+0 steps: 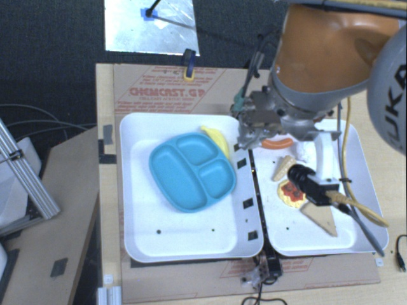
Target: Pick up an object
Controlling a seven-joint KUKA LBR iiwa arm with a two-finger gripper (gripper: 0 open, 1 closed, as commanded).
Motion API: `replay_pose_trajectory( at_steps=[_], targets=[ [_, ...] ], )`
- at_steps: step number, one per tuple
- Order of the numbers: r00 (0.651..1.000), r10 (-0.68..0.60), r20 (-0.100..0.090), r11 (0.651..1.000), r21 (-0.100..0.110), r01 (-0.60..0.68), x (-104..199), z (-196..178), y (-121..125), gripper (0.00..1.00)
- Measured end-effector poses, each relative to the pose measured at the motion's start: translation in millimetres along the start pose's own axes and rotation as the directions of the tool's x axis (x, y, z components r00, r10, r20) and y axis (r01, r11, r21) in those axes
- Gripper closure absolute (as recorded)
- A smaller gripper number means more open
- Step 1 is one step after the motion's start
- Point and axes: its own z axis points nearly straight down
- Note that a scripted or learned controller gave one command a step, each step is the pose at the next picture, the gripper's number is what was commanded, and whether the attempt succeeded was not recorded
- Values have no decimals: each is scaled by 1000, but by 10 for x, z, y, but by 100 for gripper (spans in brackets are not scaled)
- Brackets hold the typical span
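A robotics lab: a robot arm over two white bins on a cardboard-covered bench (cables trailing nearby).

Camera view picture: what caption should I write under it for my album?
Robot arm reaches over two white bins: a blue divided plate and banana in one, toy foods in the other.

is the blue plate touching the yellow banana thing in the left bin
Touching. In the camera view, the blue divided plate overlaps the yellow banana along the plate's upper right rim, with no white bin floor between them.
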Motion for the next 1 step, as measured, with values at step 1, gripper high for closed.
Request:
replay_pose_trajectory(
  at_steps=[1],
  targets=[
    [1000,-4,0,1000,-2,4,-1,-107,8,100]
  ],
)
